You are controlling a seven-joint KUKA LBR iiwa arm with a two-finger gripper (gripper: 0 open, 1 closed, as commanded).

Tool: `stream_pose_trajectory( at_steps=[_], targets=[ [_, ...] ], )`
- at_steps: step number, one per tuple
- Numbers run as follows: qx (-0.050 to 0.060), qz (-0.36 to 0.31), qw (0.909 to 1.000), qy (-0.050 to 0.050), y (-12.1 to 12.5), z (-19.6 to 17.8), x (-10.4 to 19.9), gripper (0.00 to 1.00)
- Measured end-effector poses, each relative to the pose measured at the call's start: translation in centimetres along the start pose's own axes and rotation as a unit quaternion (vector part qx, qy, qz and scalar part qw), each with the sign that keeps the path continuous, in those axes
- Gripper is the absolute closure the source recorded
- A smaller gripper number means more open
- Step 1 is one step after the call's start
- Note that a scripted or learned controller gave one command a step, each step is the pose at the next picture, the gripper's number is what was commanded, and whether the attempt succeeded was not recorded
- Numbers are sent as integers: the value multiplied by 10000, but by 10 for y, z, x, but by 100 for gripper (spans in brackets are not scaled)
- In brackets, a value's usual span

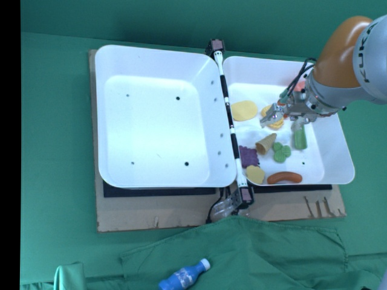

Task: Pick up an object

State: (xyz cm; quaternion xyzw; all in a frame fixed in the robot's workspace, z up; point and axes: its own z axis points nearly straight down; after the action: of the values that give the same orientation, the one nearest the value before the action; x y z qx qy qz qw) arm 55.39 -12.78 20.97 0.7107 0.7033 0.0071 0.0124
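Note:
The right white bin (338, 156) holds several toy foods. Among them are a flat yellow oval (245, 110), a cone (265, 143), purple grapes (248, 156), a green leafy piece (281, 153), a green cylinder (300, 139), a sausage (284, 177) and a yellow piece (255, 174). My gripper (281, 122) hangs low over the bin's middle with its fingers spread. One fingertip (266, 121) is left of a yellow-orange item (276, 125). The other fingertip sits just above the green cylinder. Most of the yellow-orange item is hidden under the gripper, and I see nothing lifted.
The left white bin (160, 116) lies beside the right one, with a black-and-white divider rail (228, 116) between them. Cardboard (181, 213) sticks out under both bins. Green cloth (254, 252) and a blue bottle (184, 275) lie in front of the bench.

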Motion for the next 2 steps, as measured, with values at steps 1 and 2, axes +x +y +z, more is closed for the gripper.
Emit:
stream_pose_trajectory(
  at_steps=[1, 2],
  targets=[
    [57, -27, 10000, 33, -19, 24, -34, 0],
    [94, -58, 9999, 32, -30, -22, 5, 0]
  ],
)
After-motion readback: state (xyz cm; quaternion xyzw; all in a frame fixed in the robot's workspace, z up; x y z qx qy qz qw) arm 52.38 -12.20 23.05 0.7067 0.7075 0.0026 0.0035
